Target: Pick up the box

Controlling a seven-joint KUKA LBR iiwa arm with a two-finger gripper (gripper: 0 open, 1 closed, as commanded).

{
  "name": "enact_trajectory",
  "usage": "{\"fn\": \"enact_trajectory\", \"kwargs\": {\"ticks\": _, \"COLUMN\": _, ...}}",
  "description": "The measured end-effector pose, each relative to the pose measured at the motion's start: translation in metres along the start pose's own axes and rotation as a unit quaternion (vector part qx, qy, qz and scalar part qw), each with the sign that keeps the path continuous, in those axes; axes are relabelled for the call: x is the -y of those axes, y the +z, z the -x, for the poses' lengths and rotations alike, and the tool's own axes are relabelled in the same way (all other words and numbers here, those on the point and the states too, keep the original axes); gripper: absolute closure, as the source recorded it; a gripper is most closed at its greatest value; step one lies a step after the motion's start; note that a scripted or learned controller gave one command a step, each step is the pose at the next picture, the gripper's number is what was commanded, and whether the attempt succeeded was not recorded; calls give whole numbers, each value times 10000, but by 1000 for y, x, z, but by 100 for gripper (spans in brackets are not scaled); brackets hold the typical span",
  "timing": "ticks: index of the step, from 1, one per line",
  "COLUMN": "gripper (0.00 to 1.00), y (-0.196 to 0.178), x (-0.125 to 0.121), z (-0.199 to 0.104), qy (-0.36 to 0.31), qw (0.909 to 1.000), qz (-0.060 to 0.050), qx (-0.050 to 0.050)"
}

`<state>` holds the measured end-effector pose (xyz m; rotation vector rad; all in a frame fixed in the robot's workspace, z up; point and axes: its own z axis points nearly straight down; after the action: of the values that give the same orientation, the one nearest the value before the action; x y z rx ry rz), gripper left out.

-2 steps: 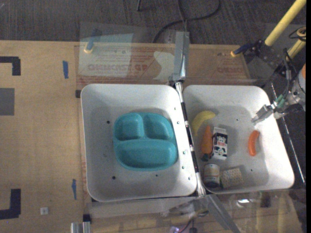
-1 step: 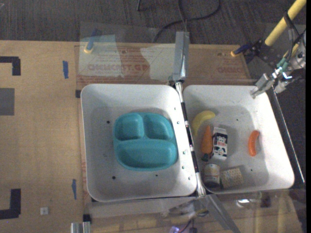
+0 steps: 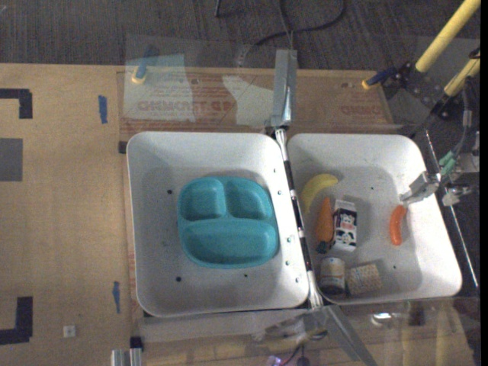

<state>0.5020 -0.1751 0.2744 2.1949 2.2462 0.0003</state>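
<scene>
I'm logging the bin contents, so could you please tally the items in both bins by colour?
Teal: 1, divided plate
Yellow: 1, banana
Orange: 2, carrot, sausage
White: 1, milk carton box
Tan or brown: 2, can, sponge block
Total: 7

I see a teal divided plate [image 3: 227, 221] in the white left bin [image 3: 152, 158]; a white box [image 3: 345, 223] with black patches, yellow banana [image 3: 316, 188], orange carrot [image 3: 325, 219] and sausage [image 3: 396, 225].
</scene>
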Motion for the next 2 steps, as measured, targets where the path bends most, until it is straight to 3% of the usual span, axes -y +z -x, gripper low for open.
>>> {"fn": "enact_trajectory", "kwargs": {"ticks": 1, "gripper": 0, "y": 162, "x": -4, "z": -35, "qy": 1643, "qw": 9864, "qz": 73, "qx": 12}}
{"fn": "enact_trajectory", "kwargs": {"ticks": 2, "gripper": 0, "y": 96, "x": 22, "z": -40, "qy": 2713, "qw": 9625, "qz": -10, "qx": 2}}
